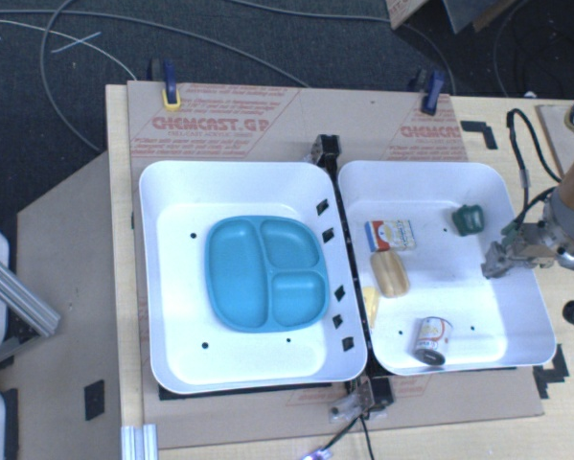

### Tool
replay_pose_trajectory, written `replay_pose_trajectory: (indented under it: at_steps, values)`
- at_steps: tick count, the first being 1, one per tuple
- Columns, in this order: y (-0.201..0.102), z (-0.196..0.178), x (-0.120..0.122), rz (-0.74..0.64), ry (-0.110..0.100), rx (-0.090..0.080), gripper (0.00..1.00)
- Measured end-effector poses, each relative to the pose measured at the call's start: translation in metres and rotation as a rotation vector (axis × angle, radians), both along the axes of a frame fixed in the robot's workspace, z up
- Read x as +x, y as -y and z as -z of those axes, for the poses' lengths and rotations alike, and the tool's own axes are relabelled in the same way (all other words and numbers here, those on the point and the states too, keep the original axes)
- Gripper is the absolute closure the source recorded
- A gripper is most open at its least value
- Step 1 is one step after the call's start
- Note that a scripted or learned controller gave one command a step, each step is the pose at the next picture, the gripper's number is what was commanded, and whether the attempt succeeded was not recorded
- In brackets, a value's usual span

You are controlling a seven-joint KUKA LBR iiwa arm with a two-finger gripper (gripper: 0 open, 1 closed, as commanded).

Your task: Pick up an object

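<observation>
Nearest the camera, the bench's (267,420) front edge is showing a thin strip of bare board below both bins, with a bundle of wires poking out at the middle seam. Just above it the right bin's (526,338) front rim is curving round, and a can (430,340) is lying on its side close to that rim, well apart from everything else in there. There is open white floor to the can's right, all the way to the wall.

Moving up, a tan bun (391,273) is resting near the bin's left wall, with a small yellow piece (370,305) just beside it against the divider. Above the bun a little carton (391,235) is lying flat, nearly touching it. Toward the far right corner a green lump (469,219) is sitting alone.

The gripper (502,257) is hanging over the right rim of that bin, arm coming in from the right; I cannot tell how its claw is set. It is near the green lump and well apart from the can.

In the left bin (162,286), a blue tray (266,273) with three compartments is lying about centre, white floor open all round it.

At the far edge, two clamps (171,82) are gripping the board.
</observation>
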State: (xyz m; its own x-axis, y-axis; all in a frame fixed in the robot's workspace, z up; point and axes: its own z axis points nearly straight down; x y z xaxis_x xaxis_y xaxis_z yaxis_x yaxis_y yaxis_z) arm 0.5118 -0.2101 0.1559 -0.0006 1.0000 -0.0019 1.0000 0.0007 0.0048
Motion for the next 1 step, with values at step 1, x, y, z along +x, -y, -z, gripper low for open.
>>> replay_pose_trajectory:
  at_steps: [1]
  values:
    - [0.0073, -0.0458, 0.0017, 0.000, 0.000, 0.000, 1.00]
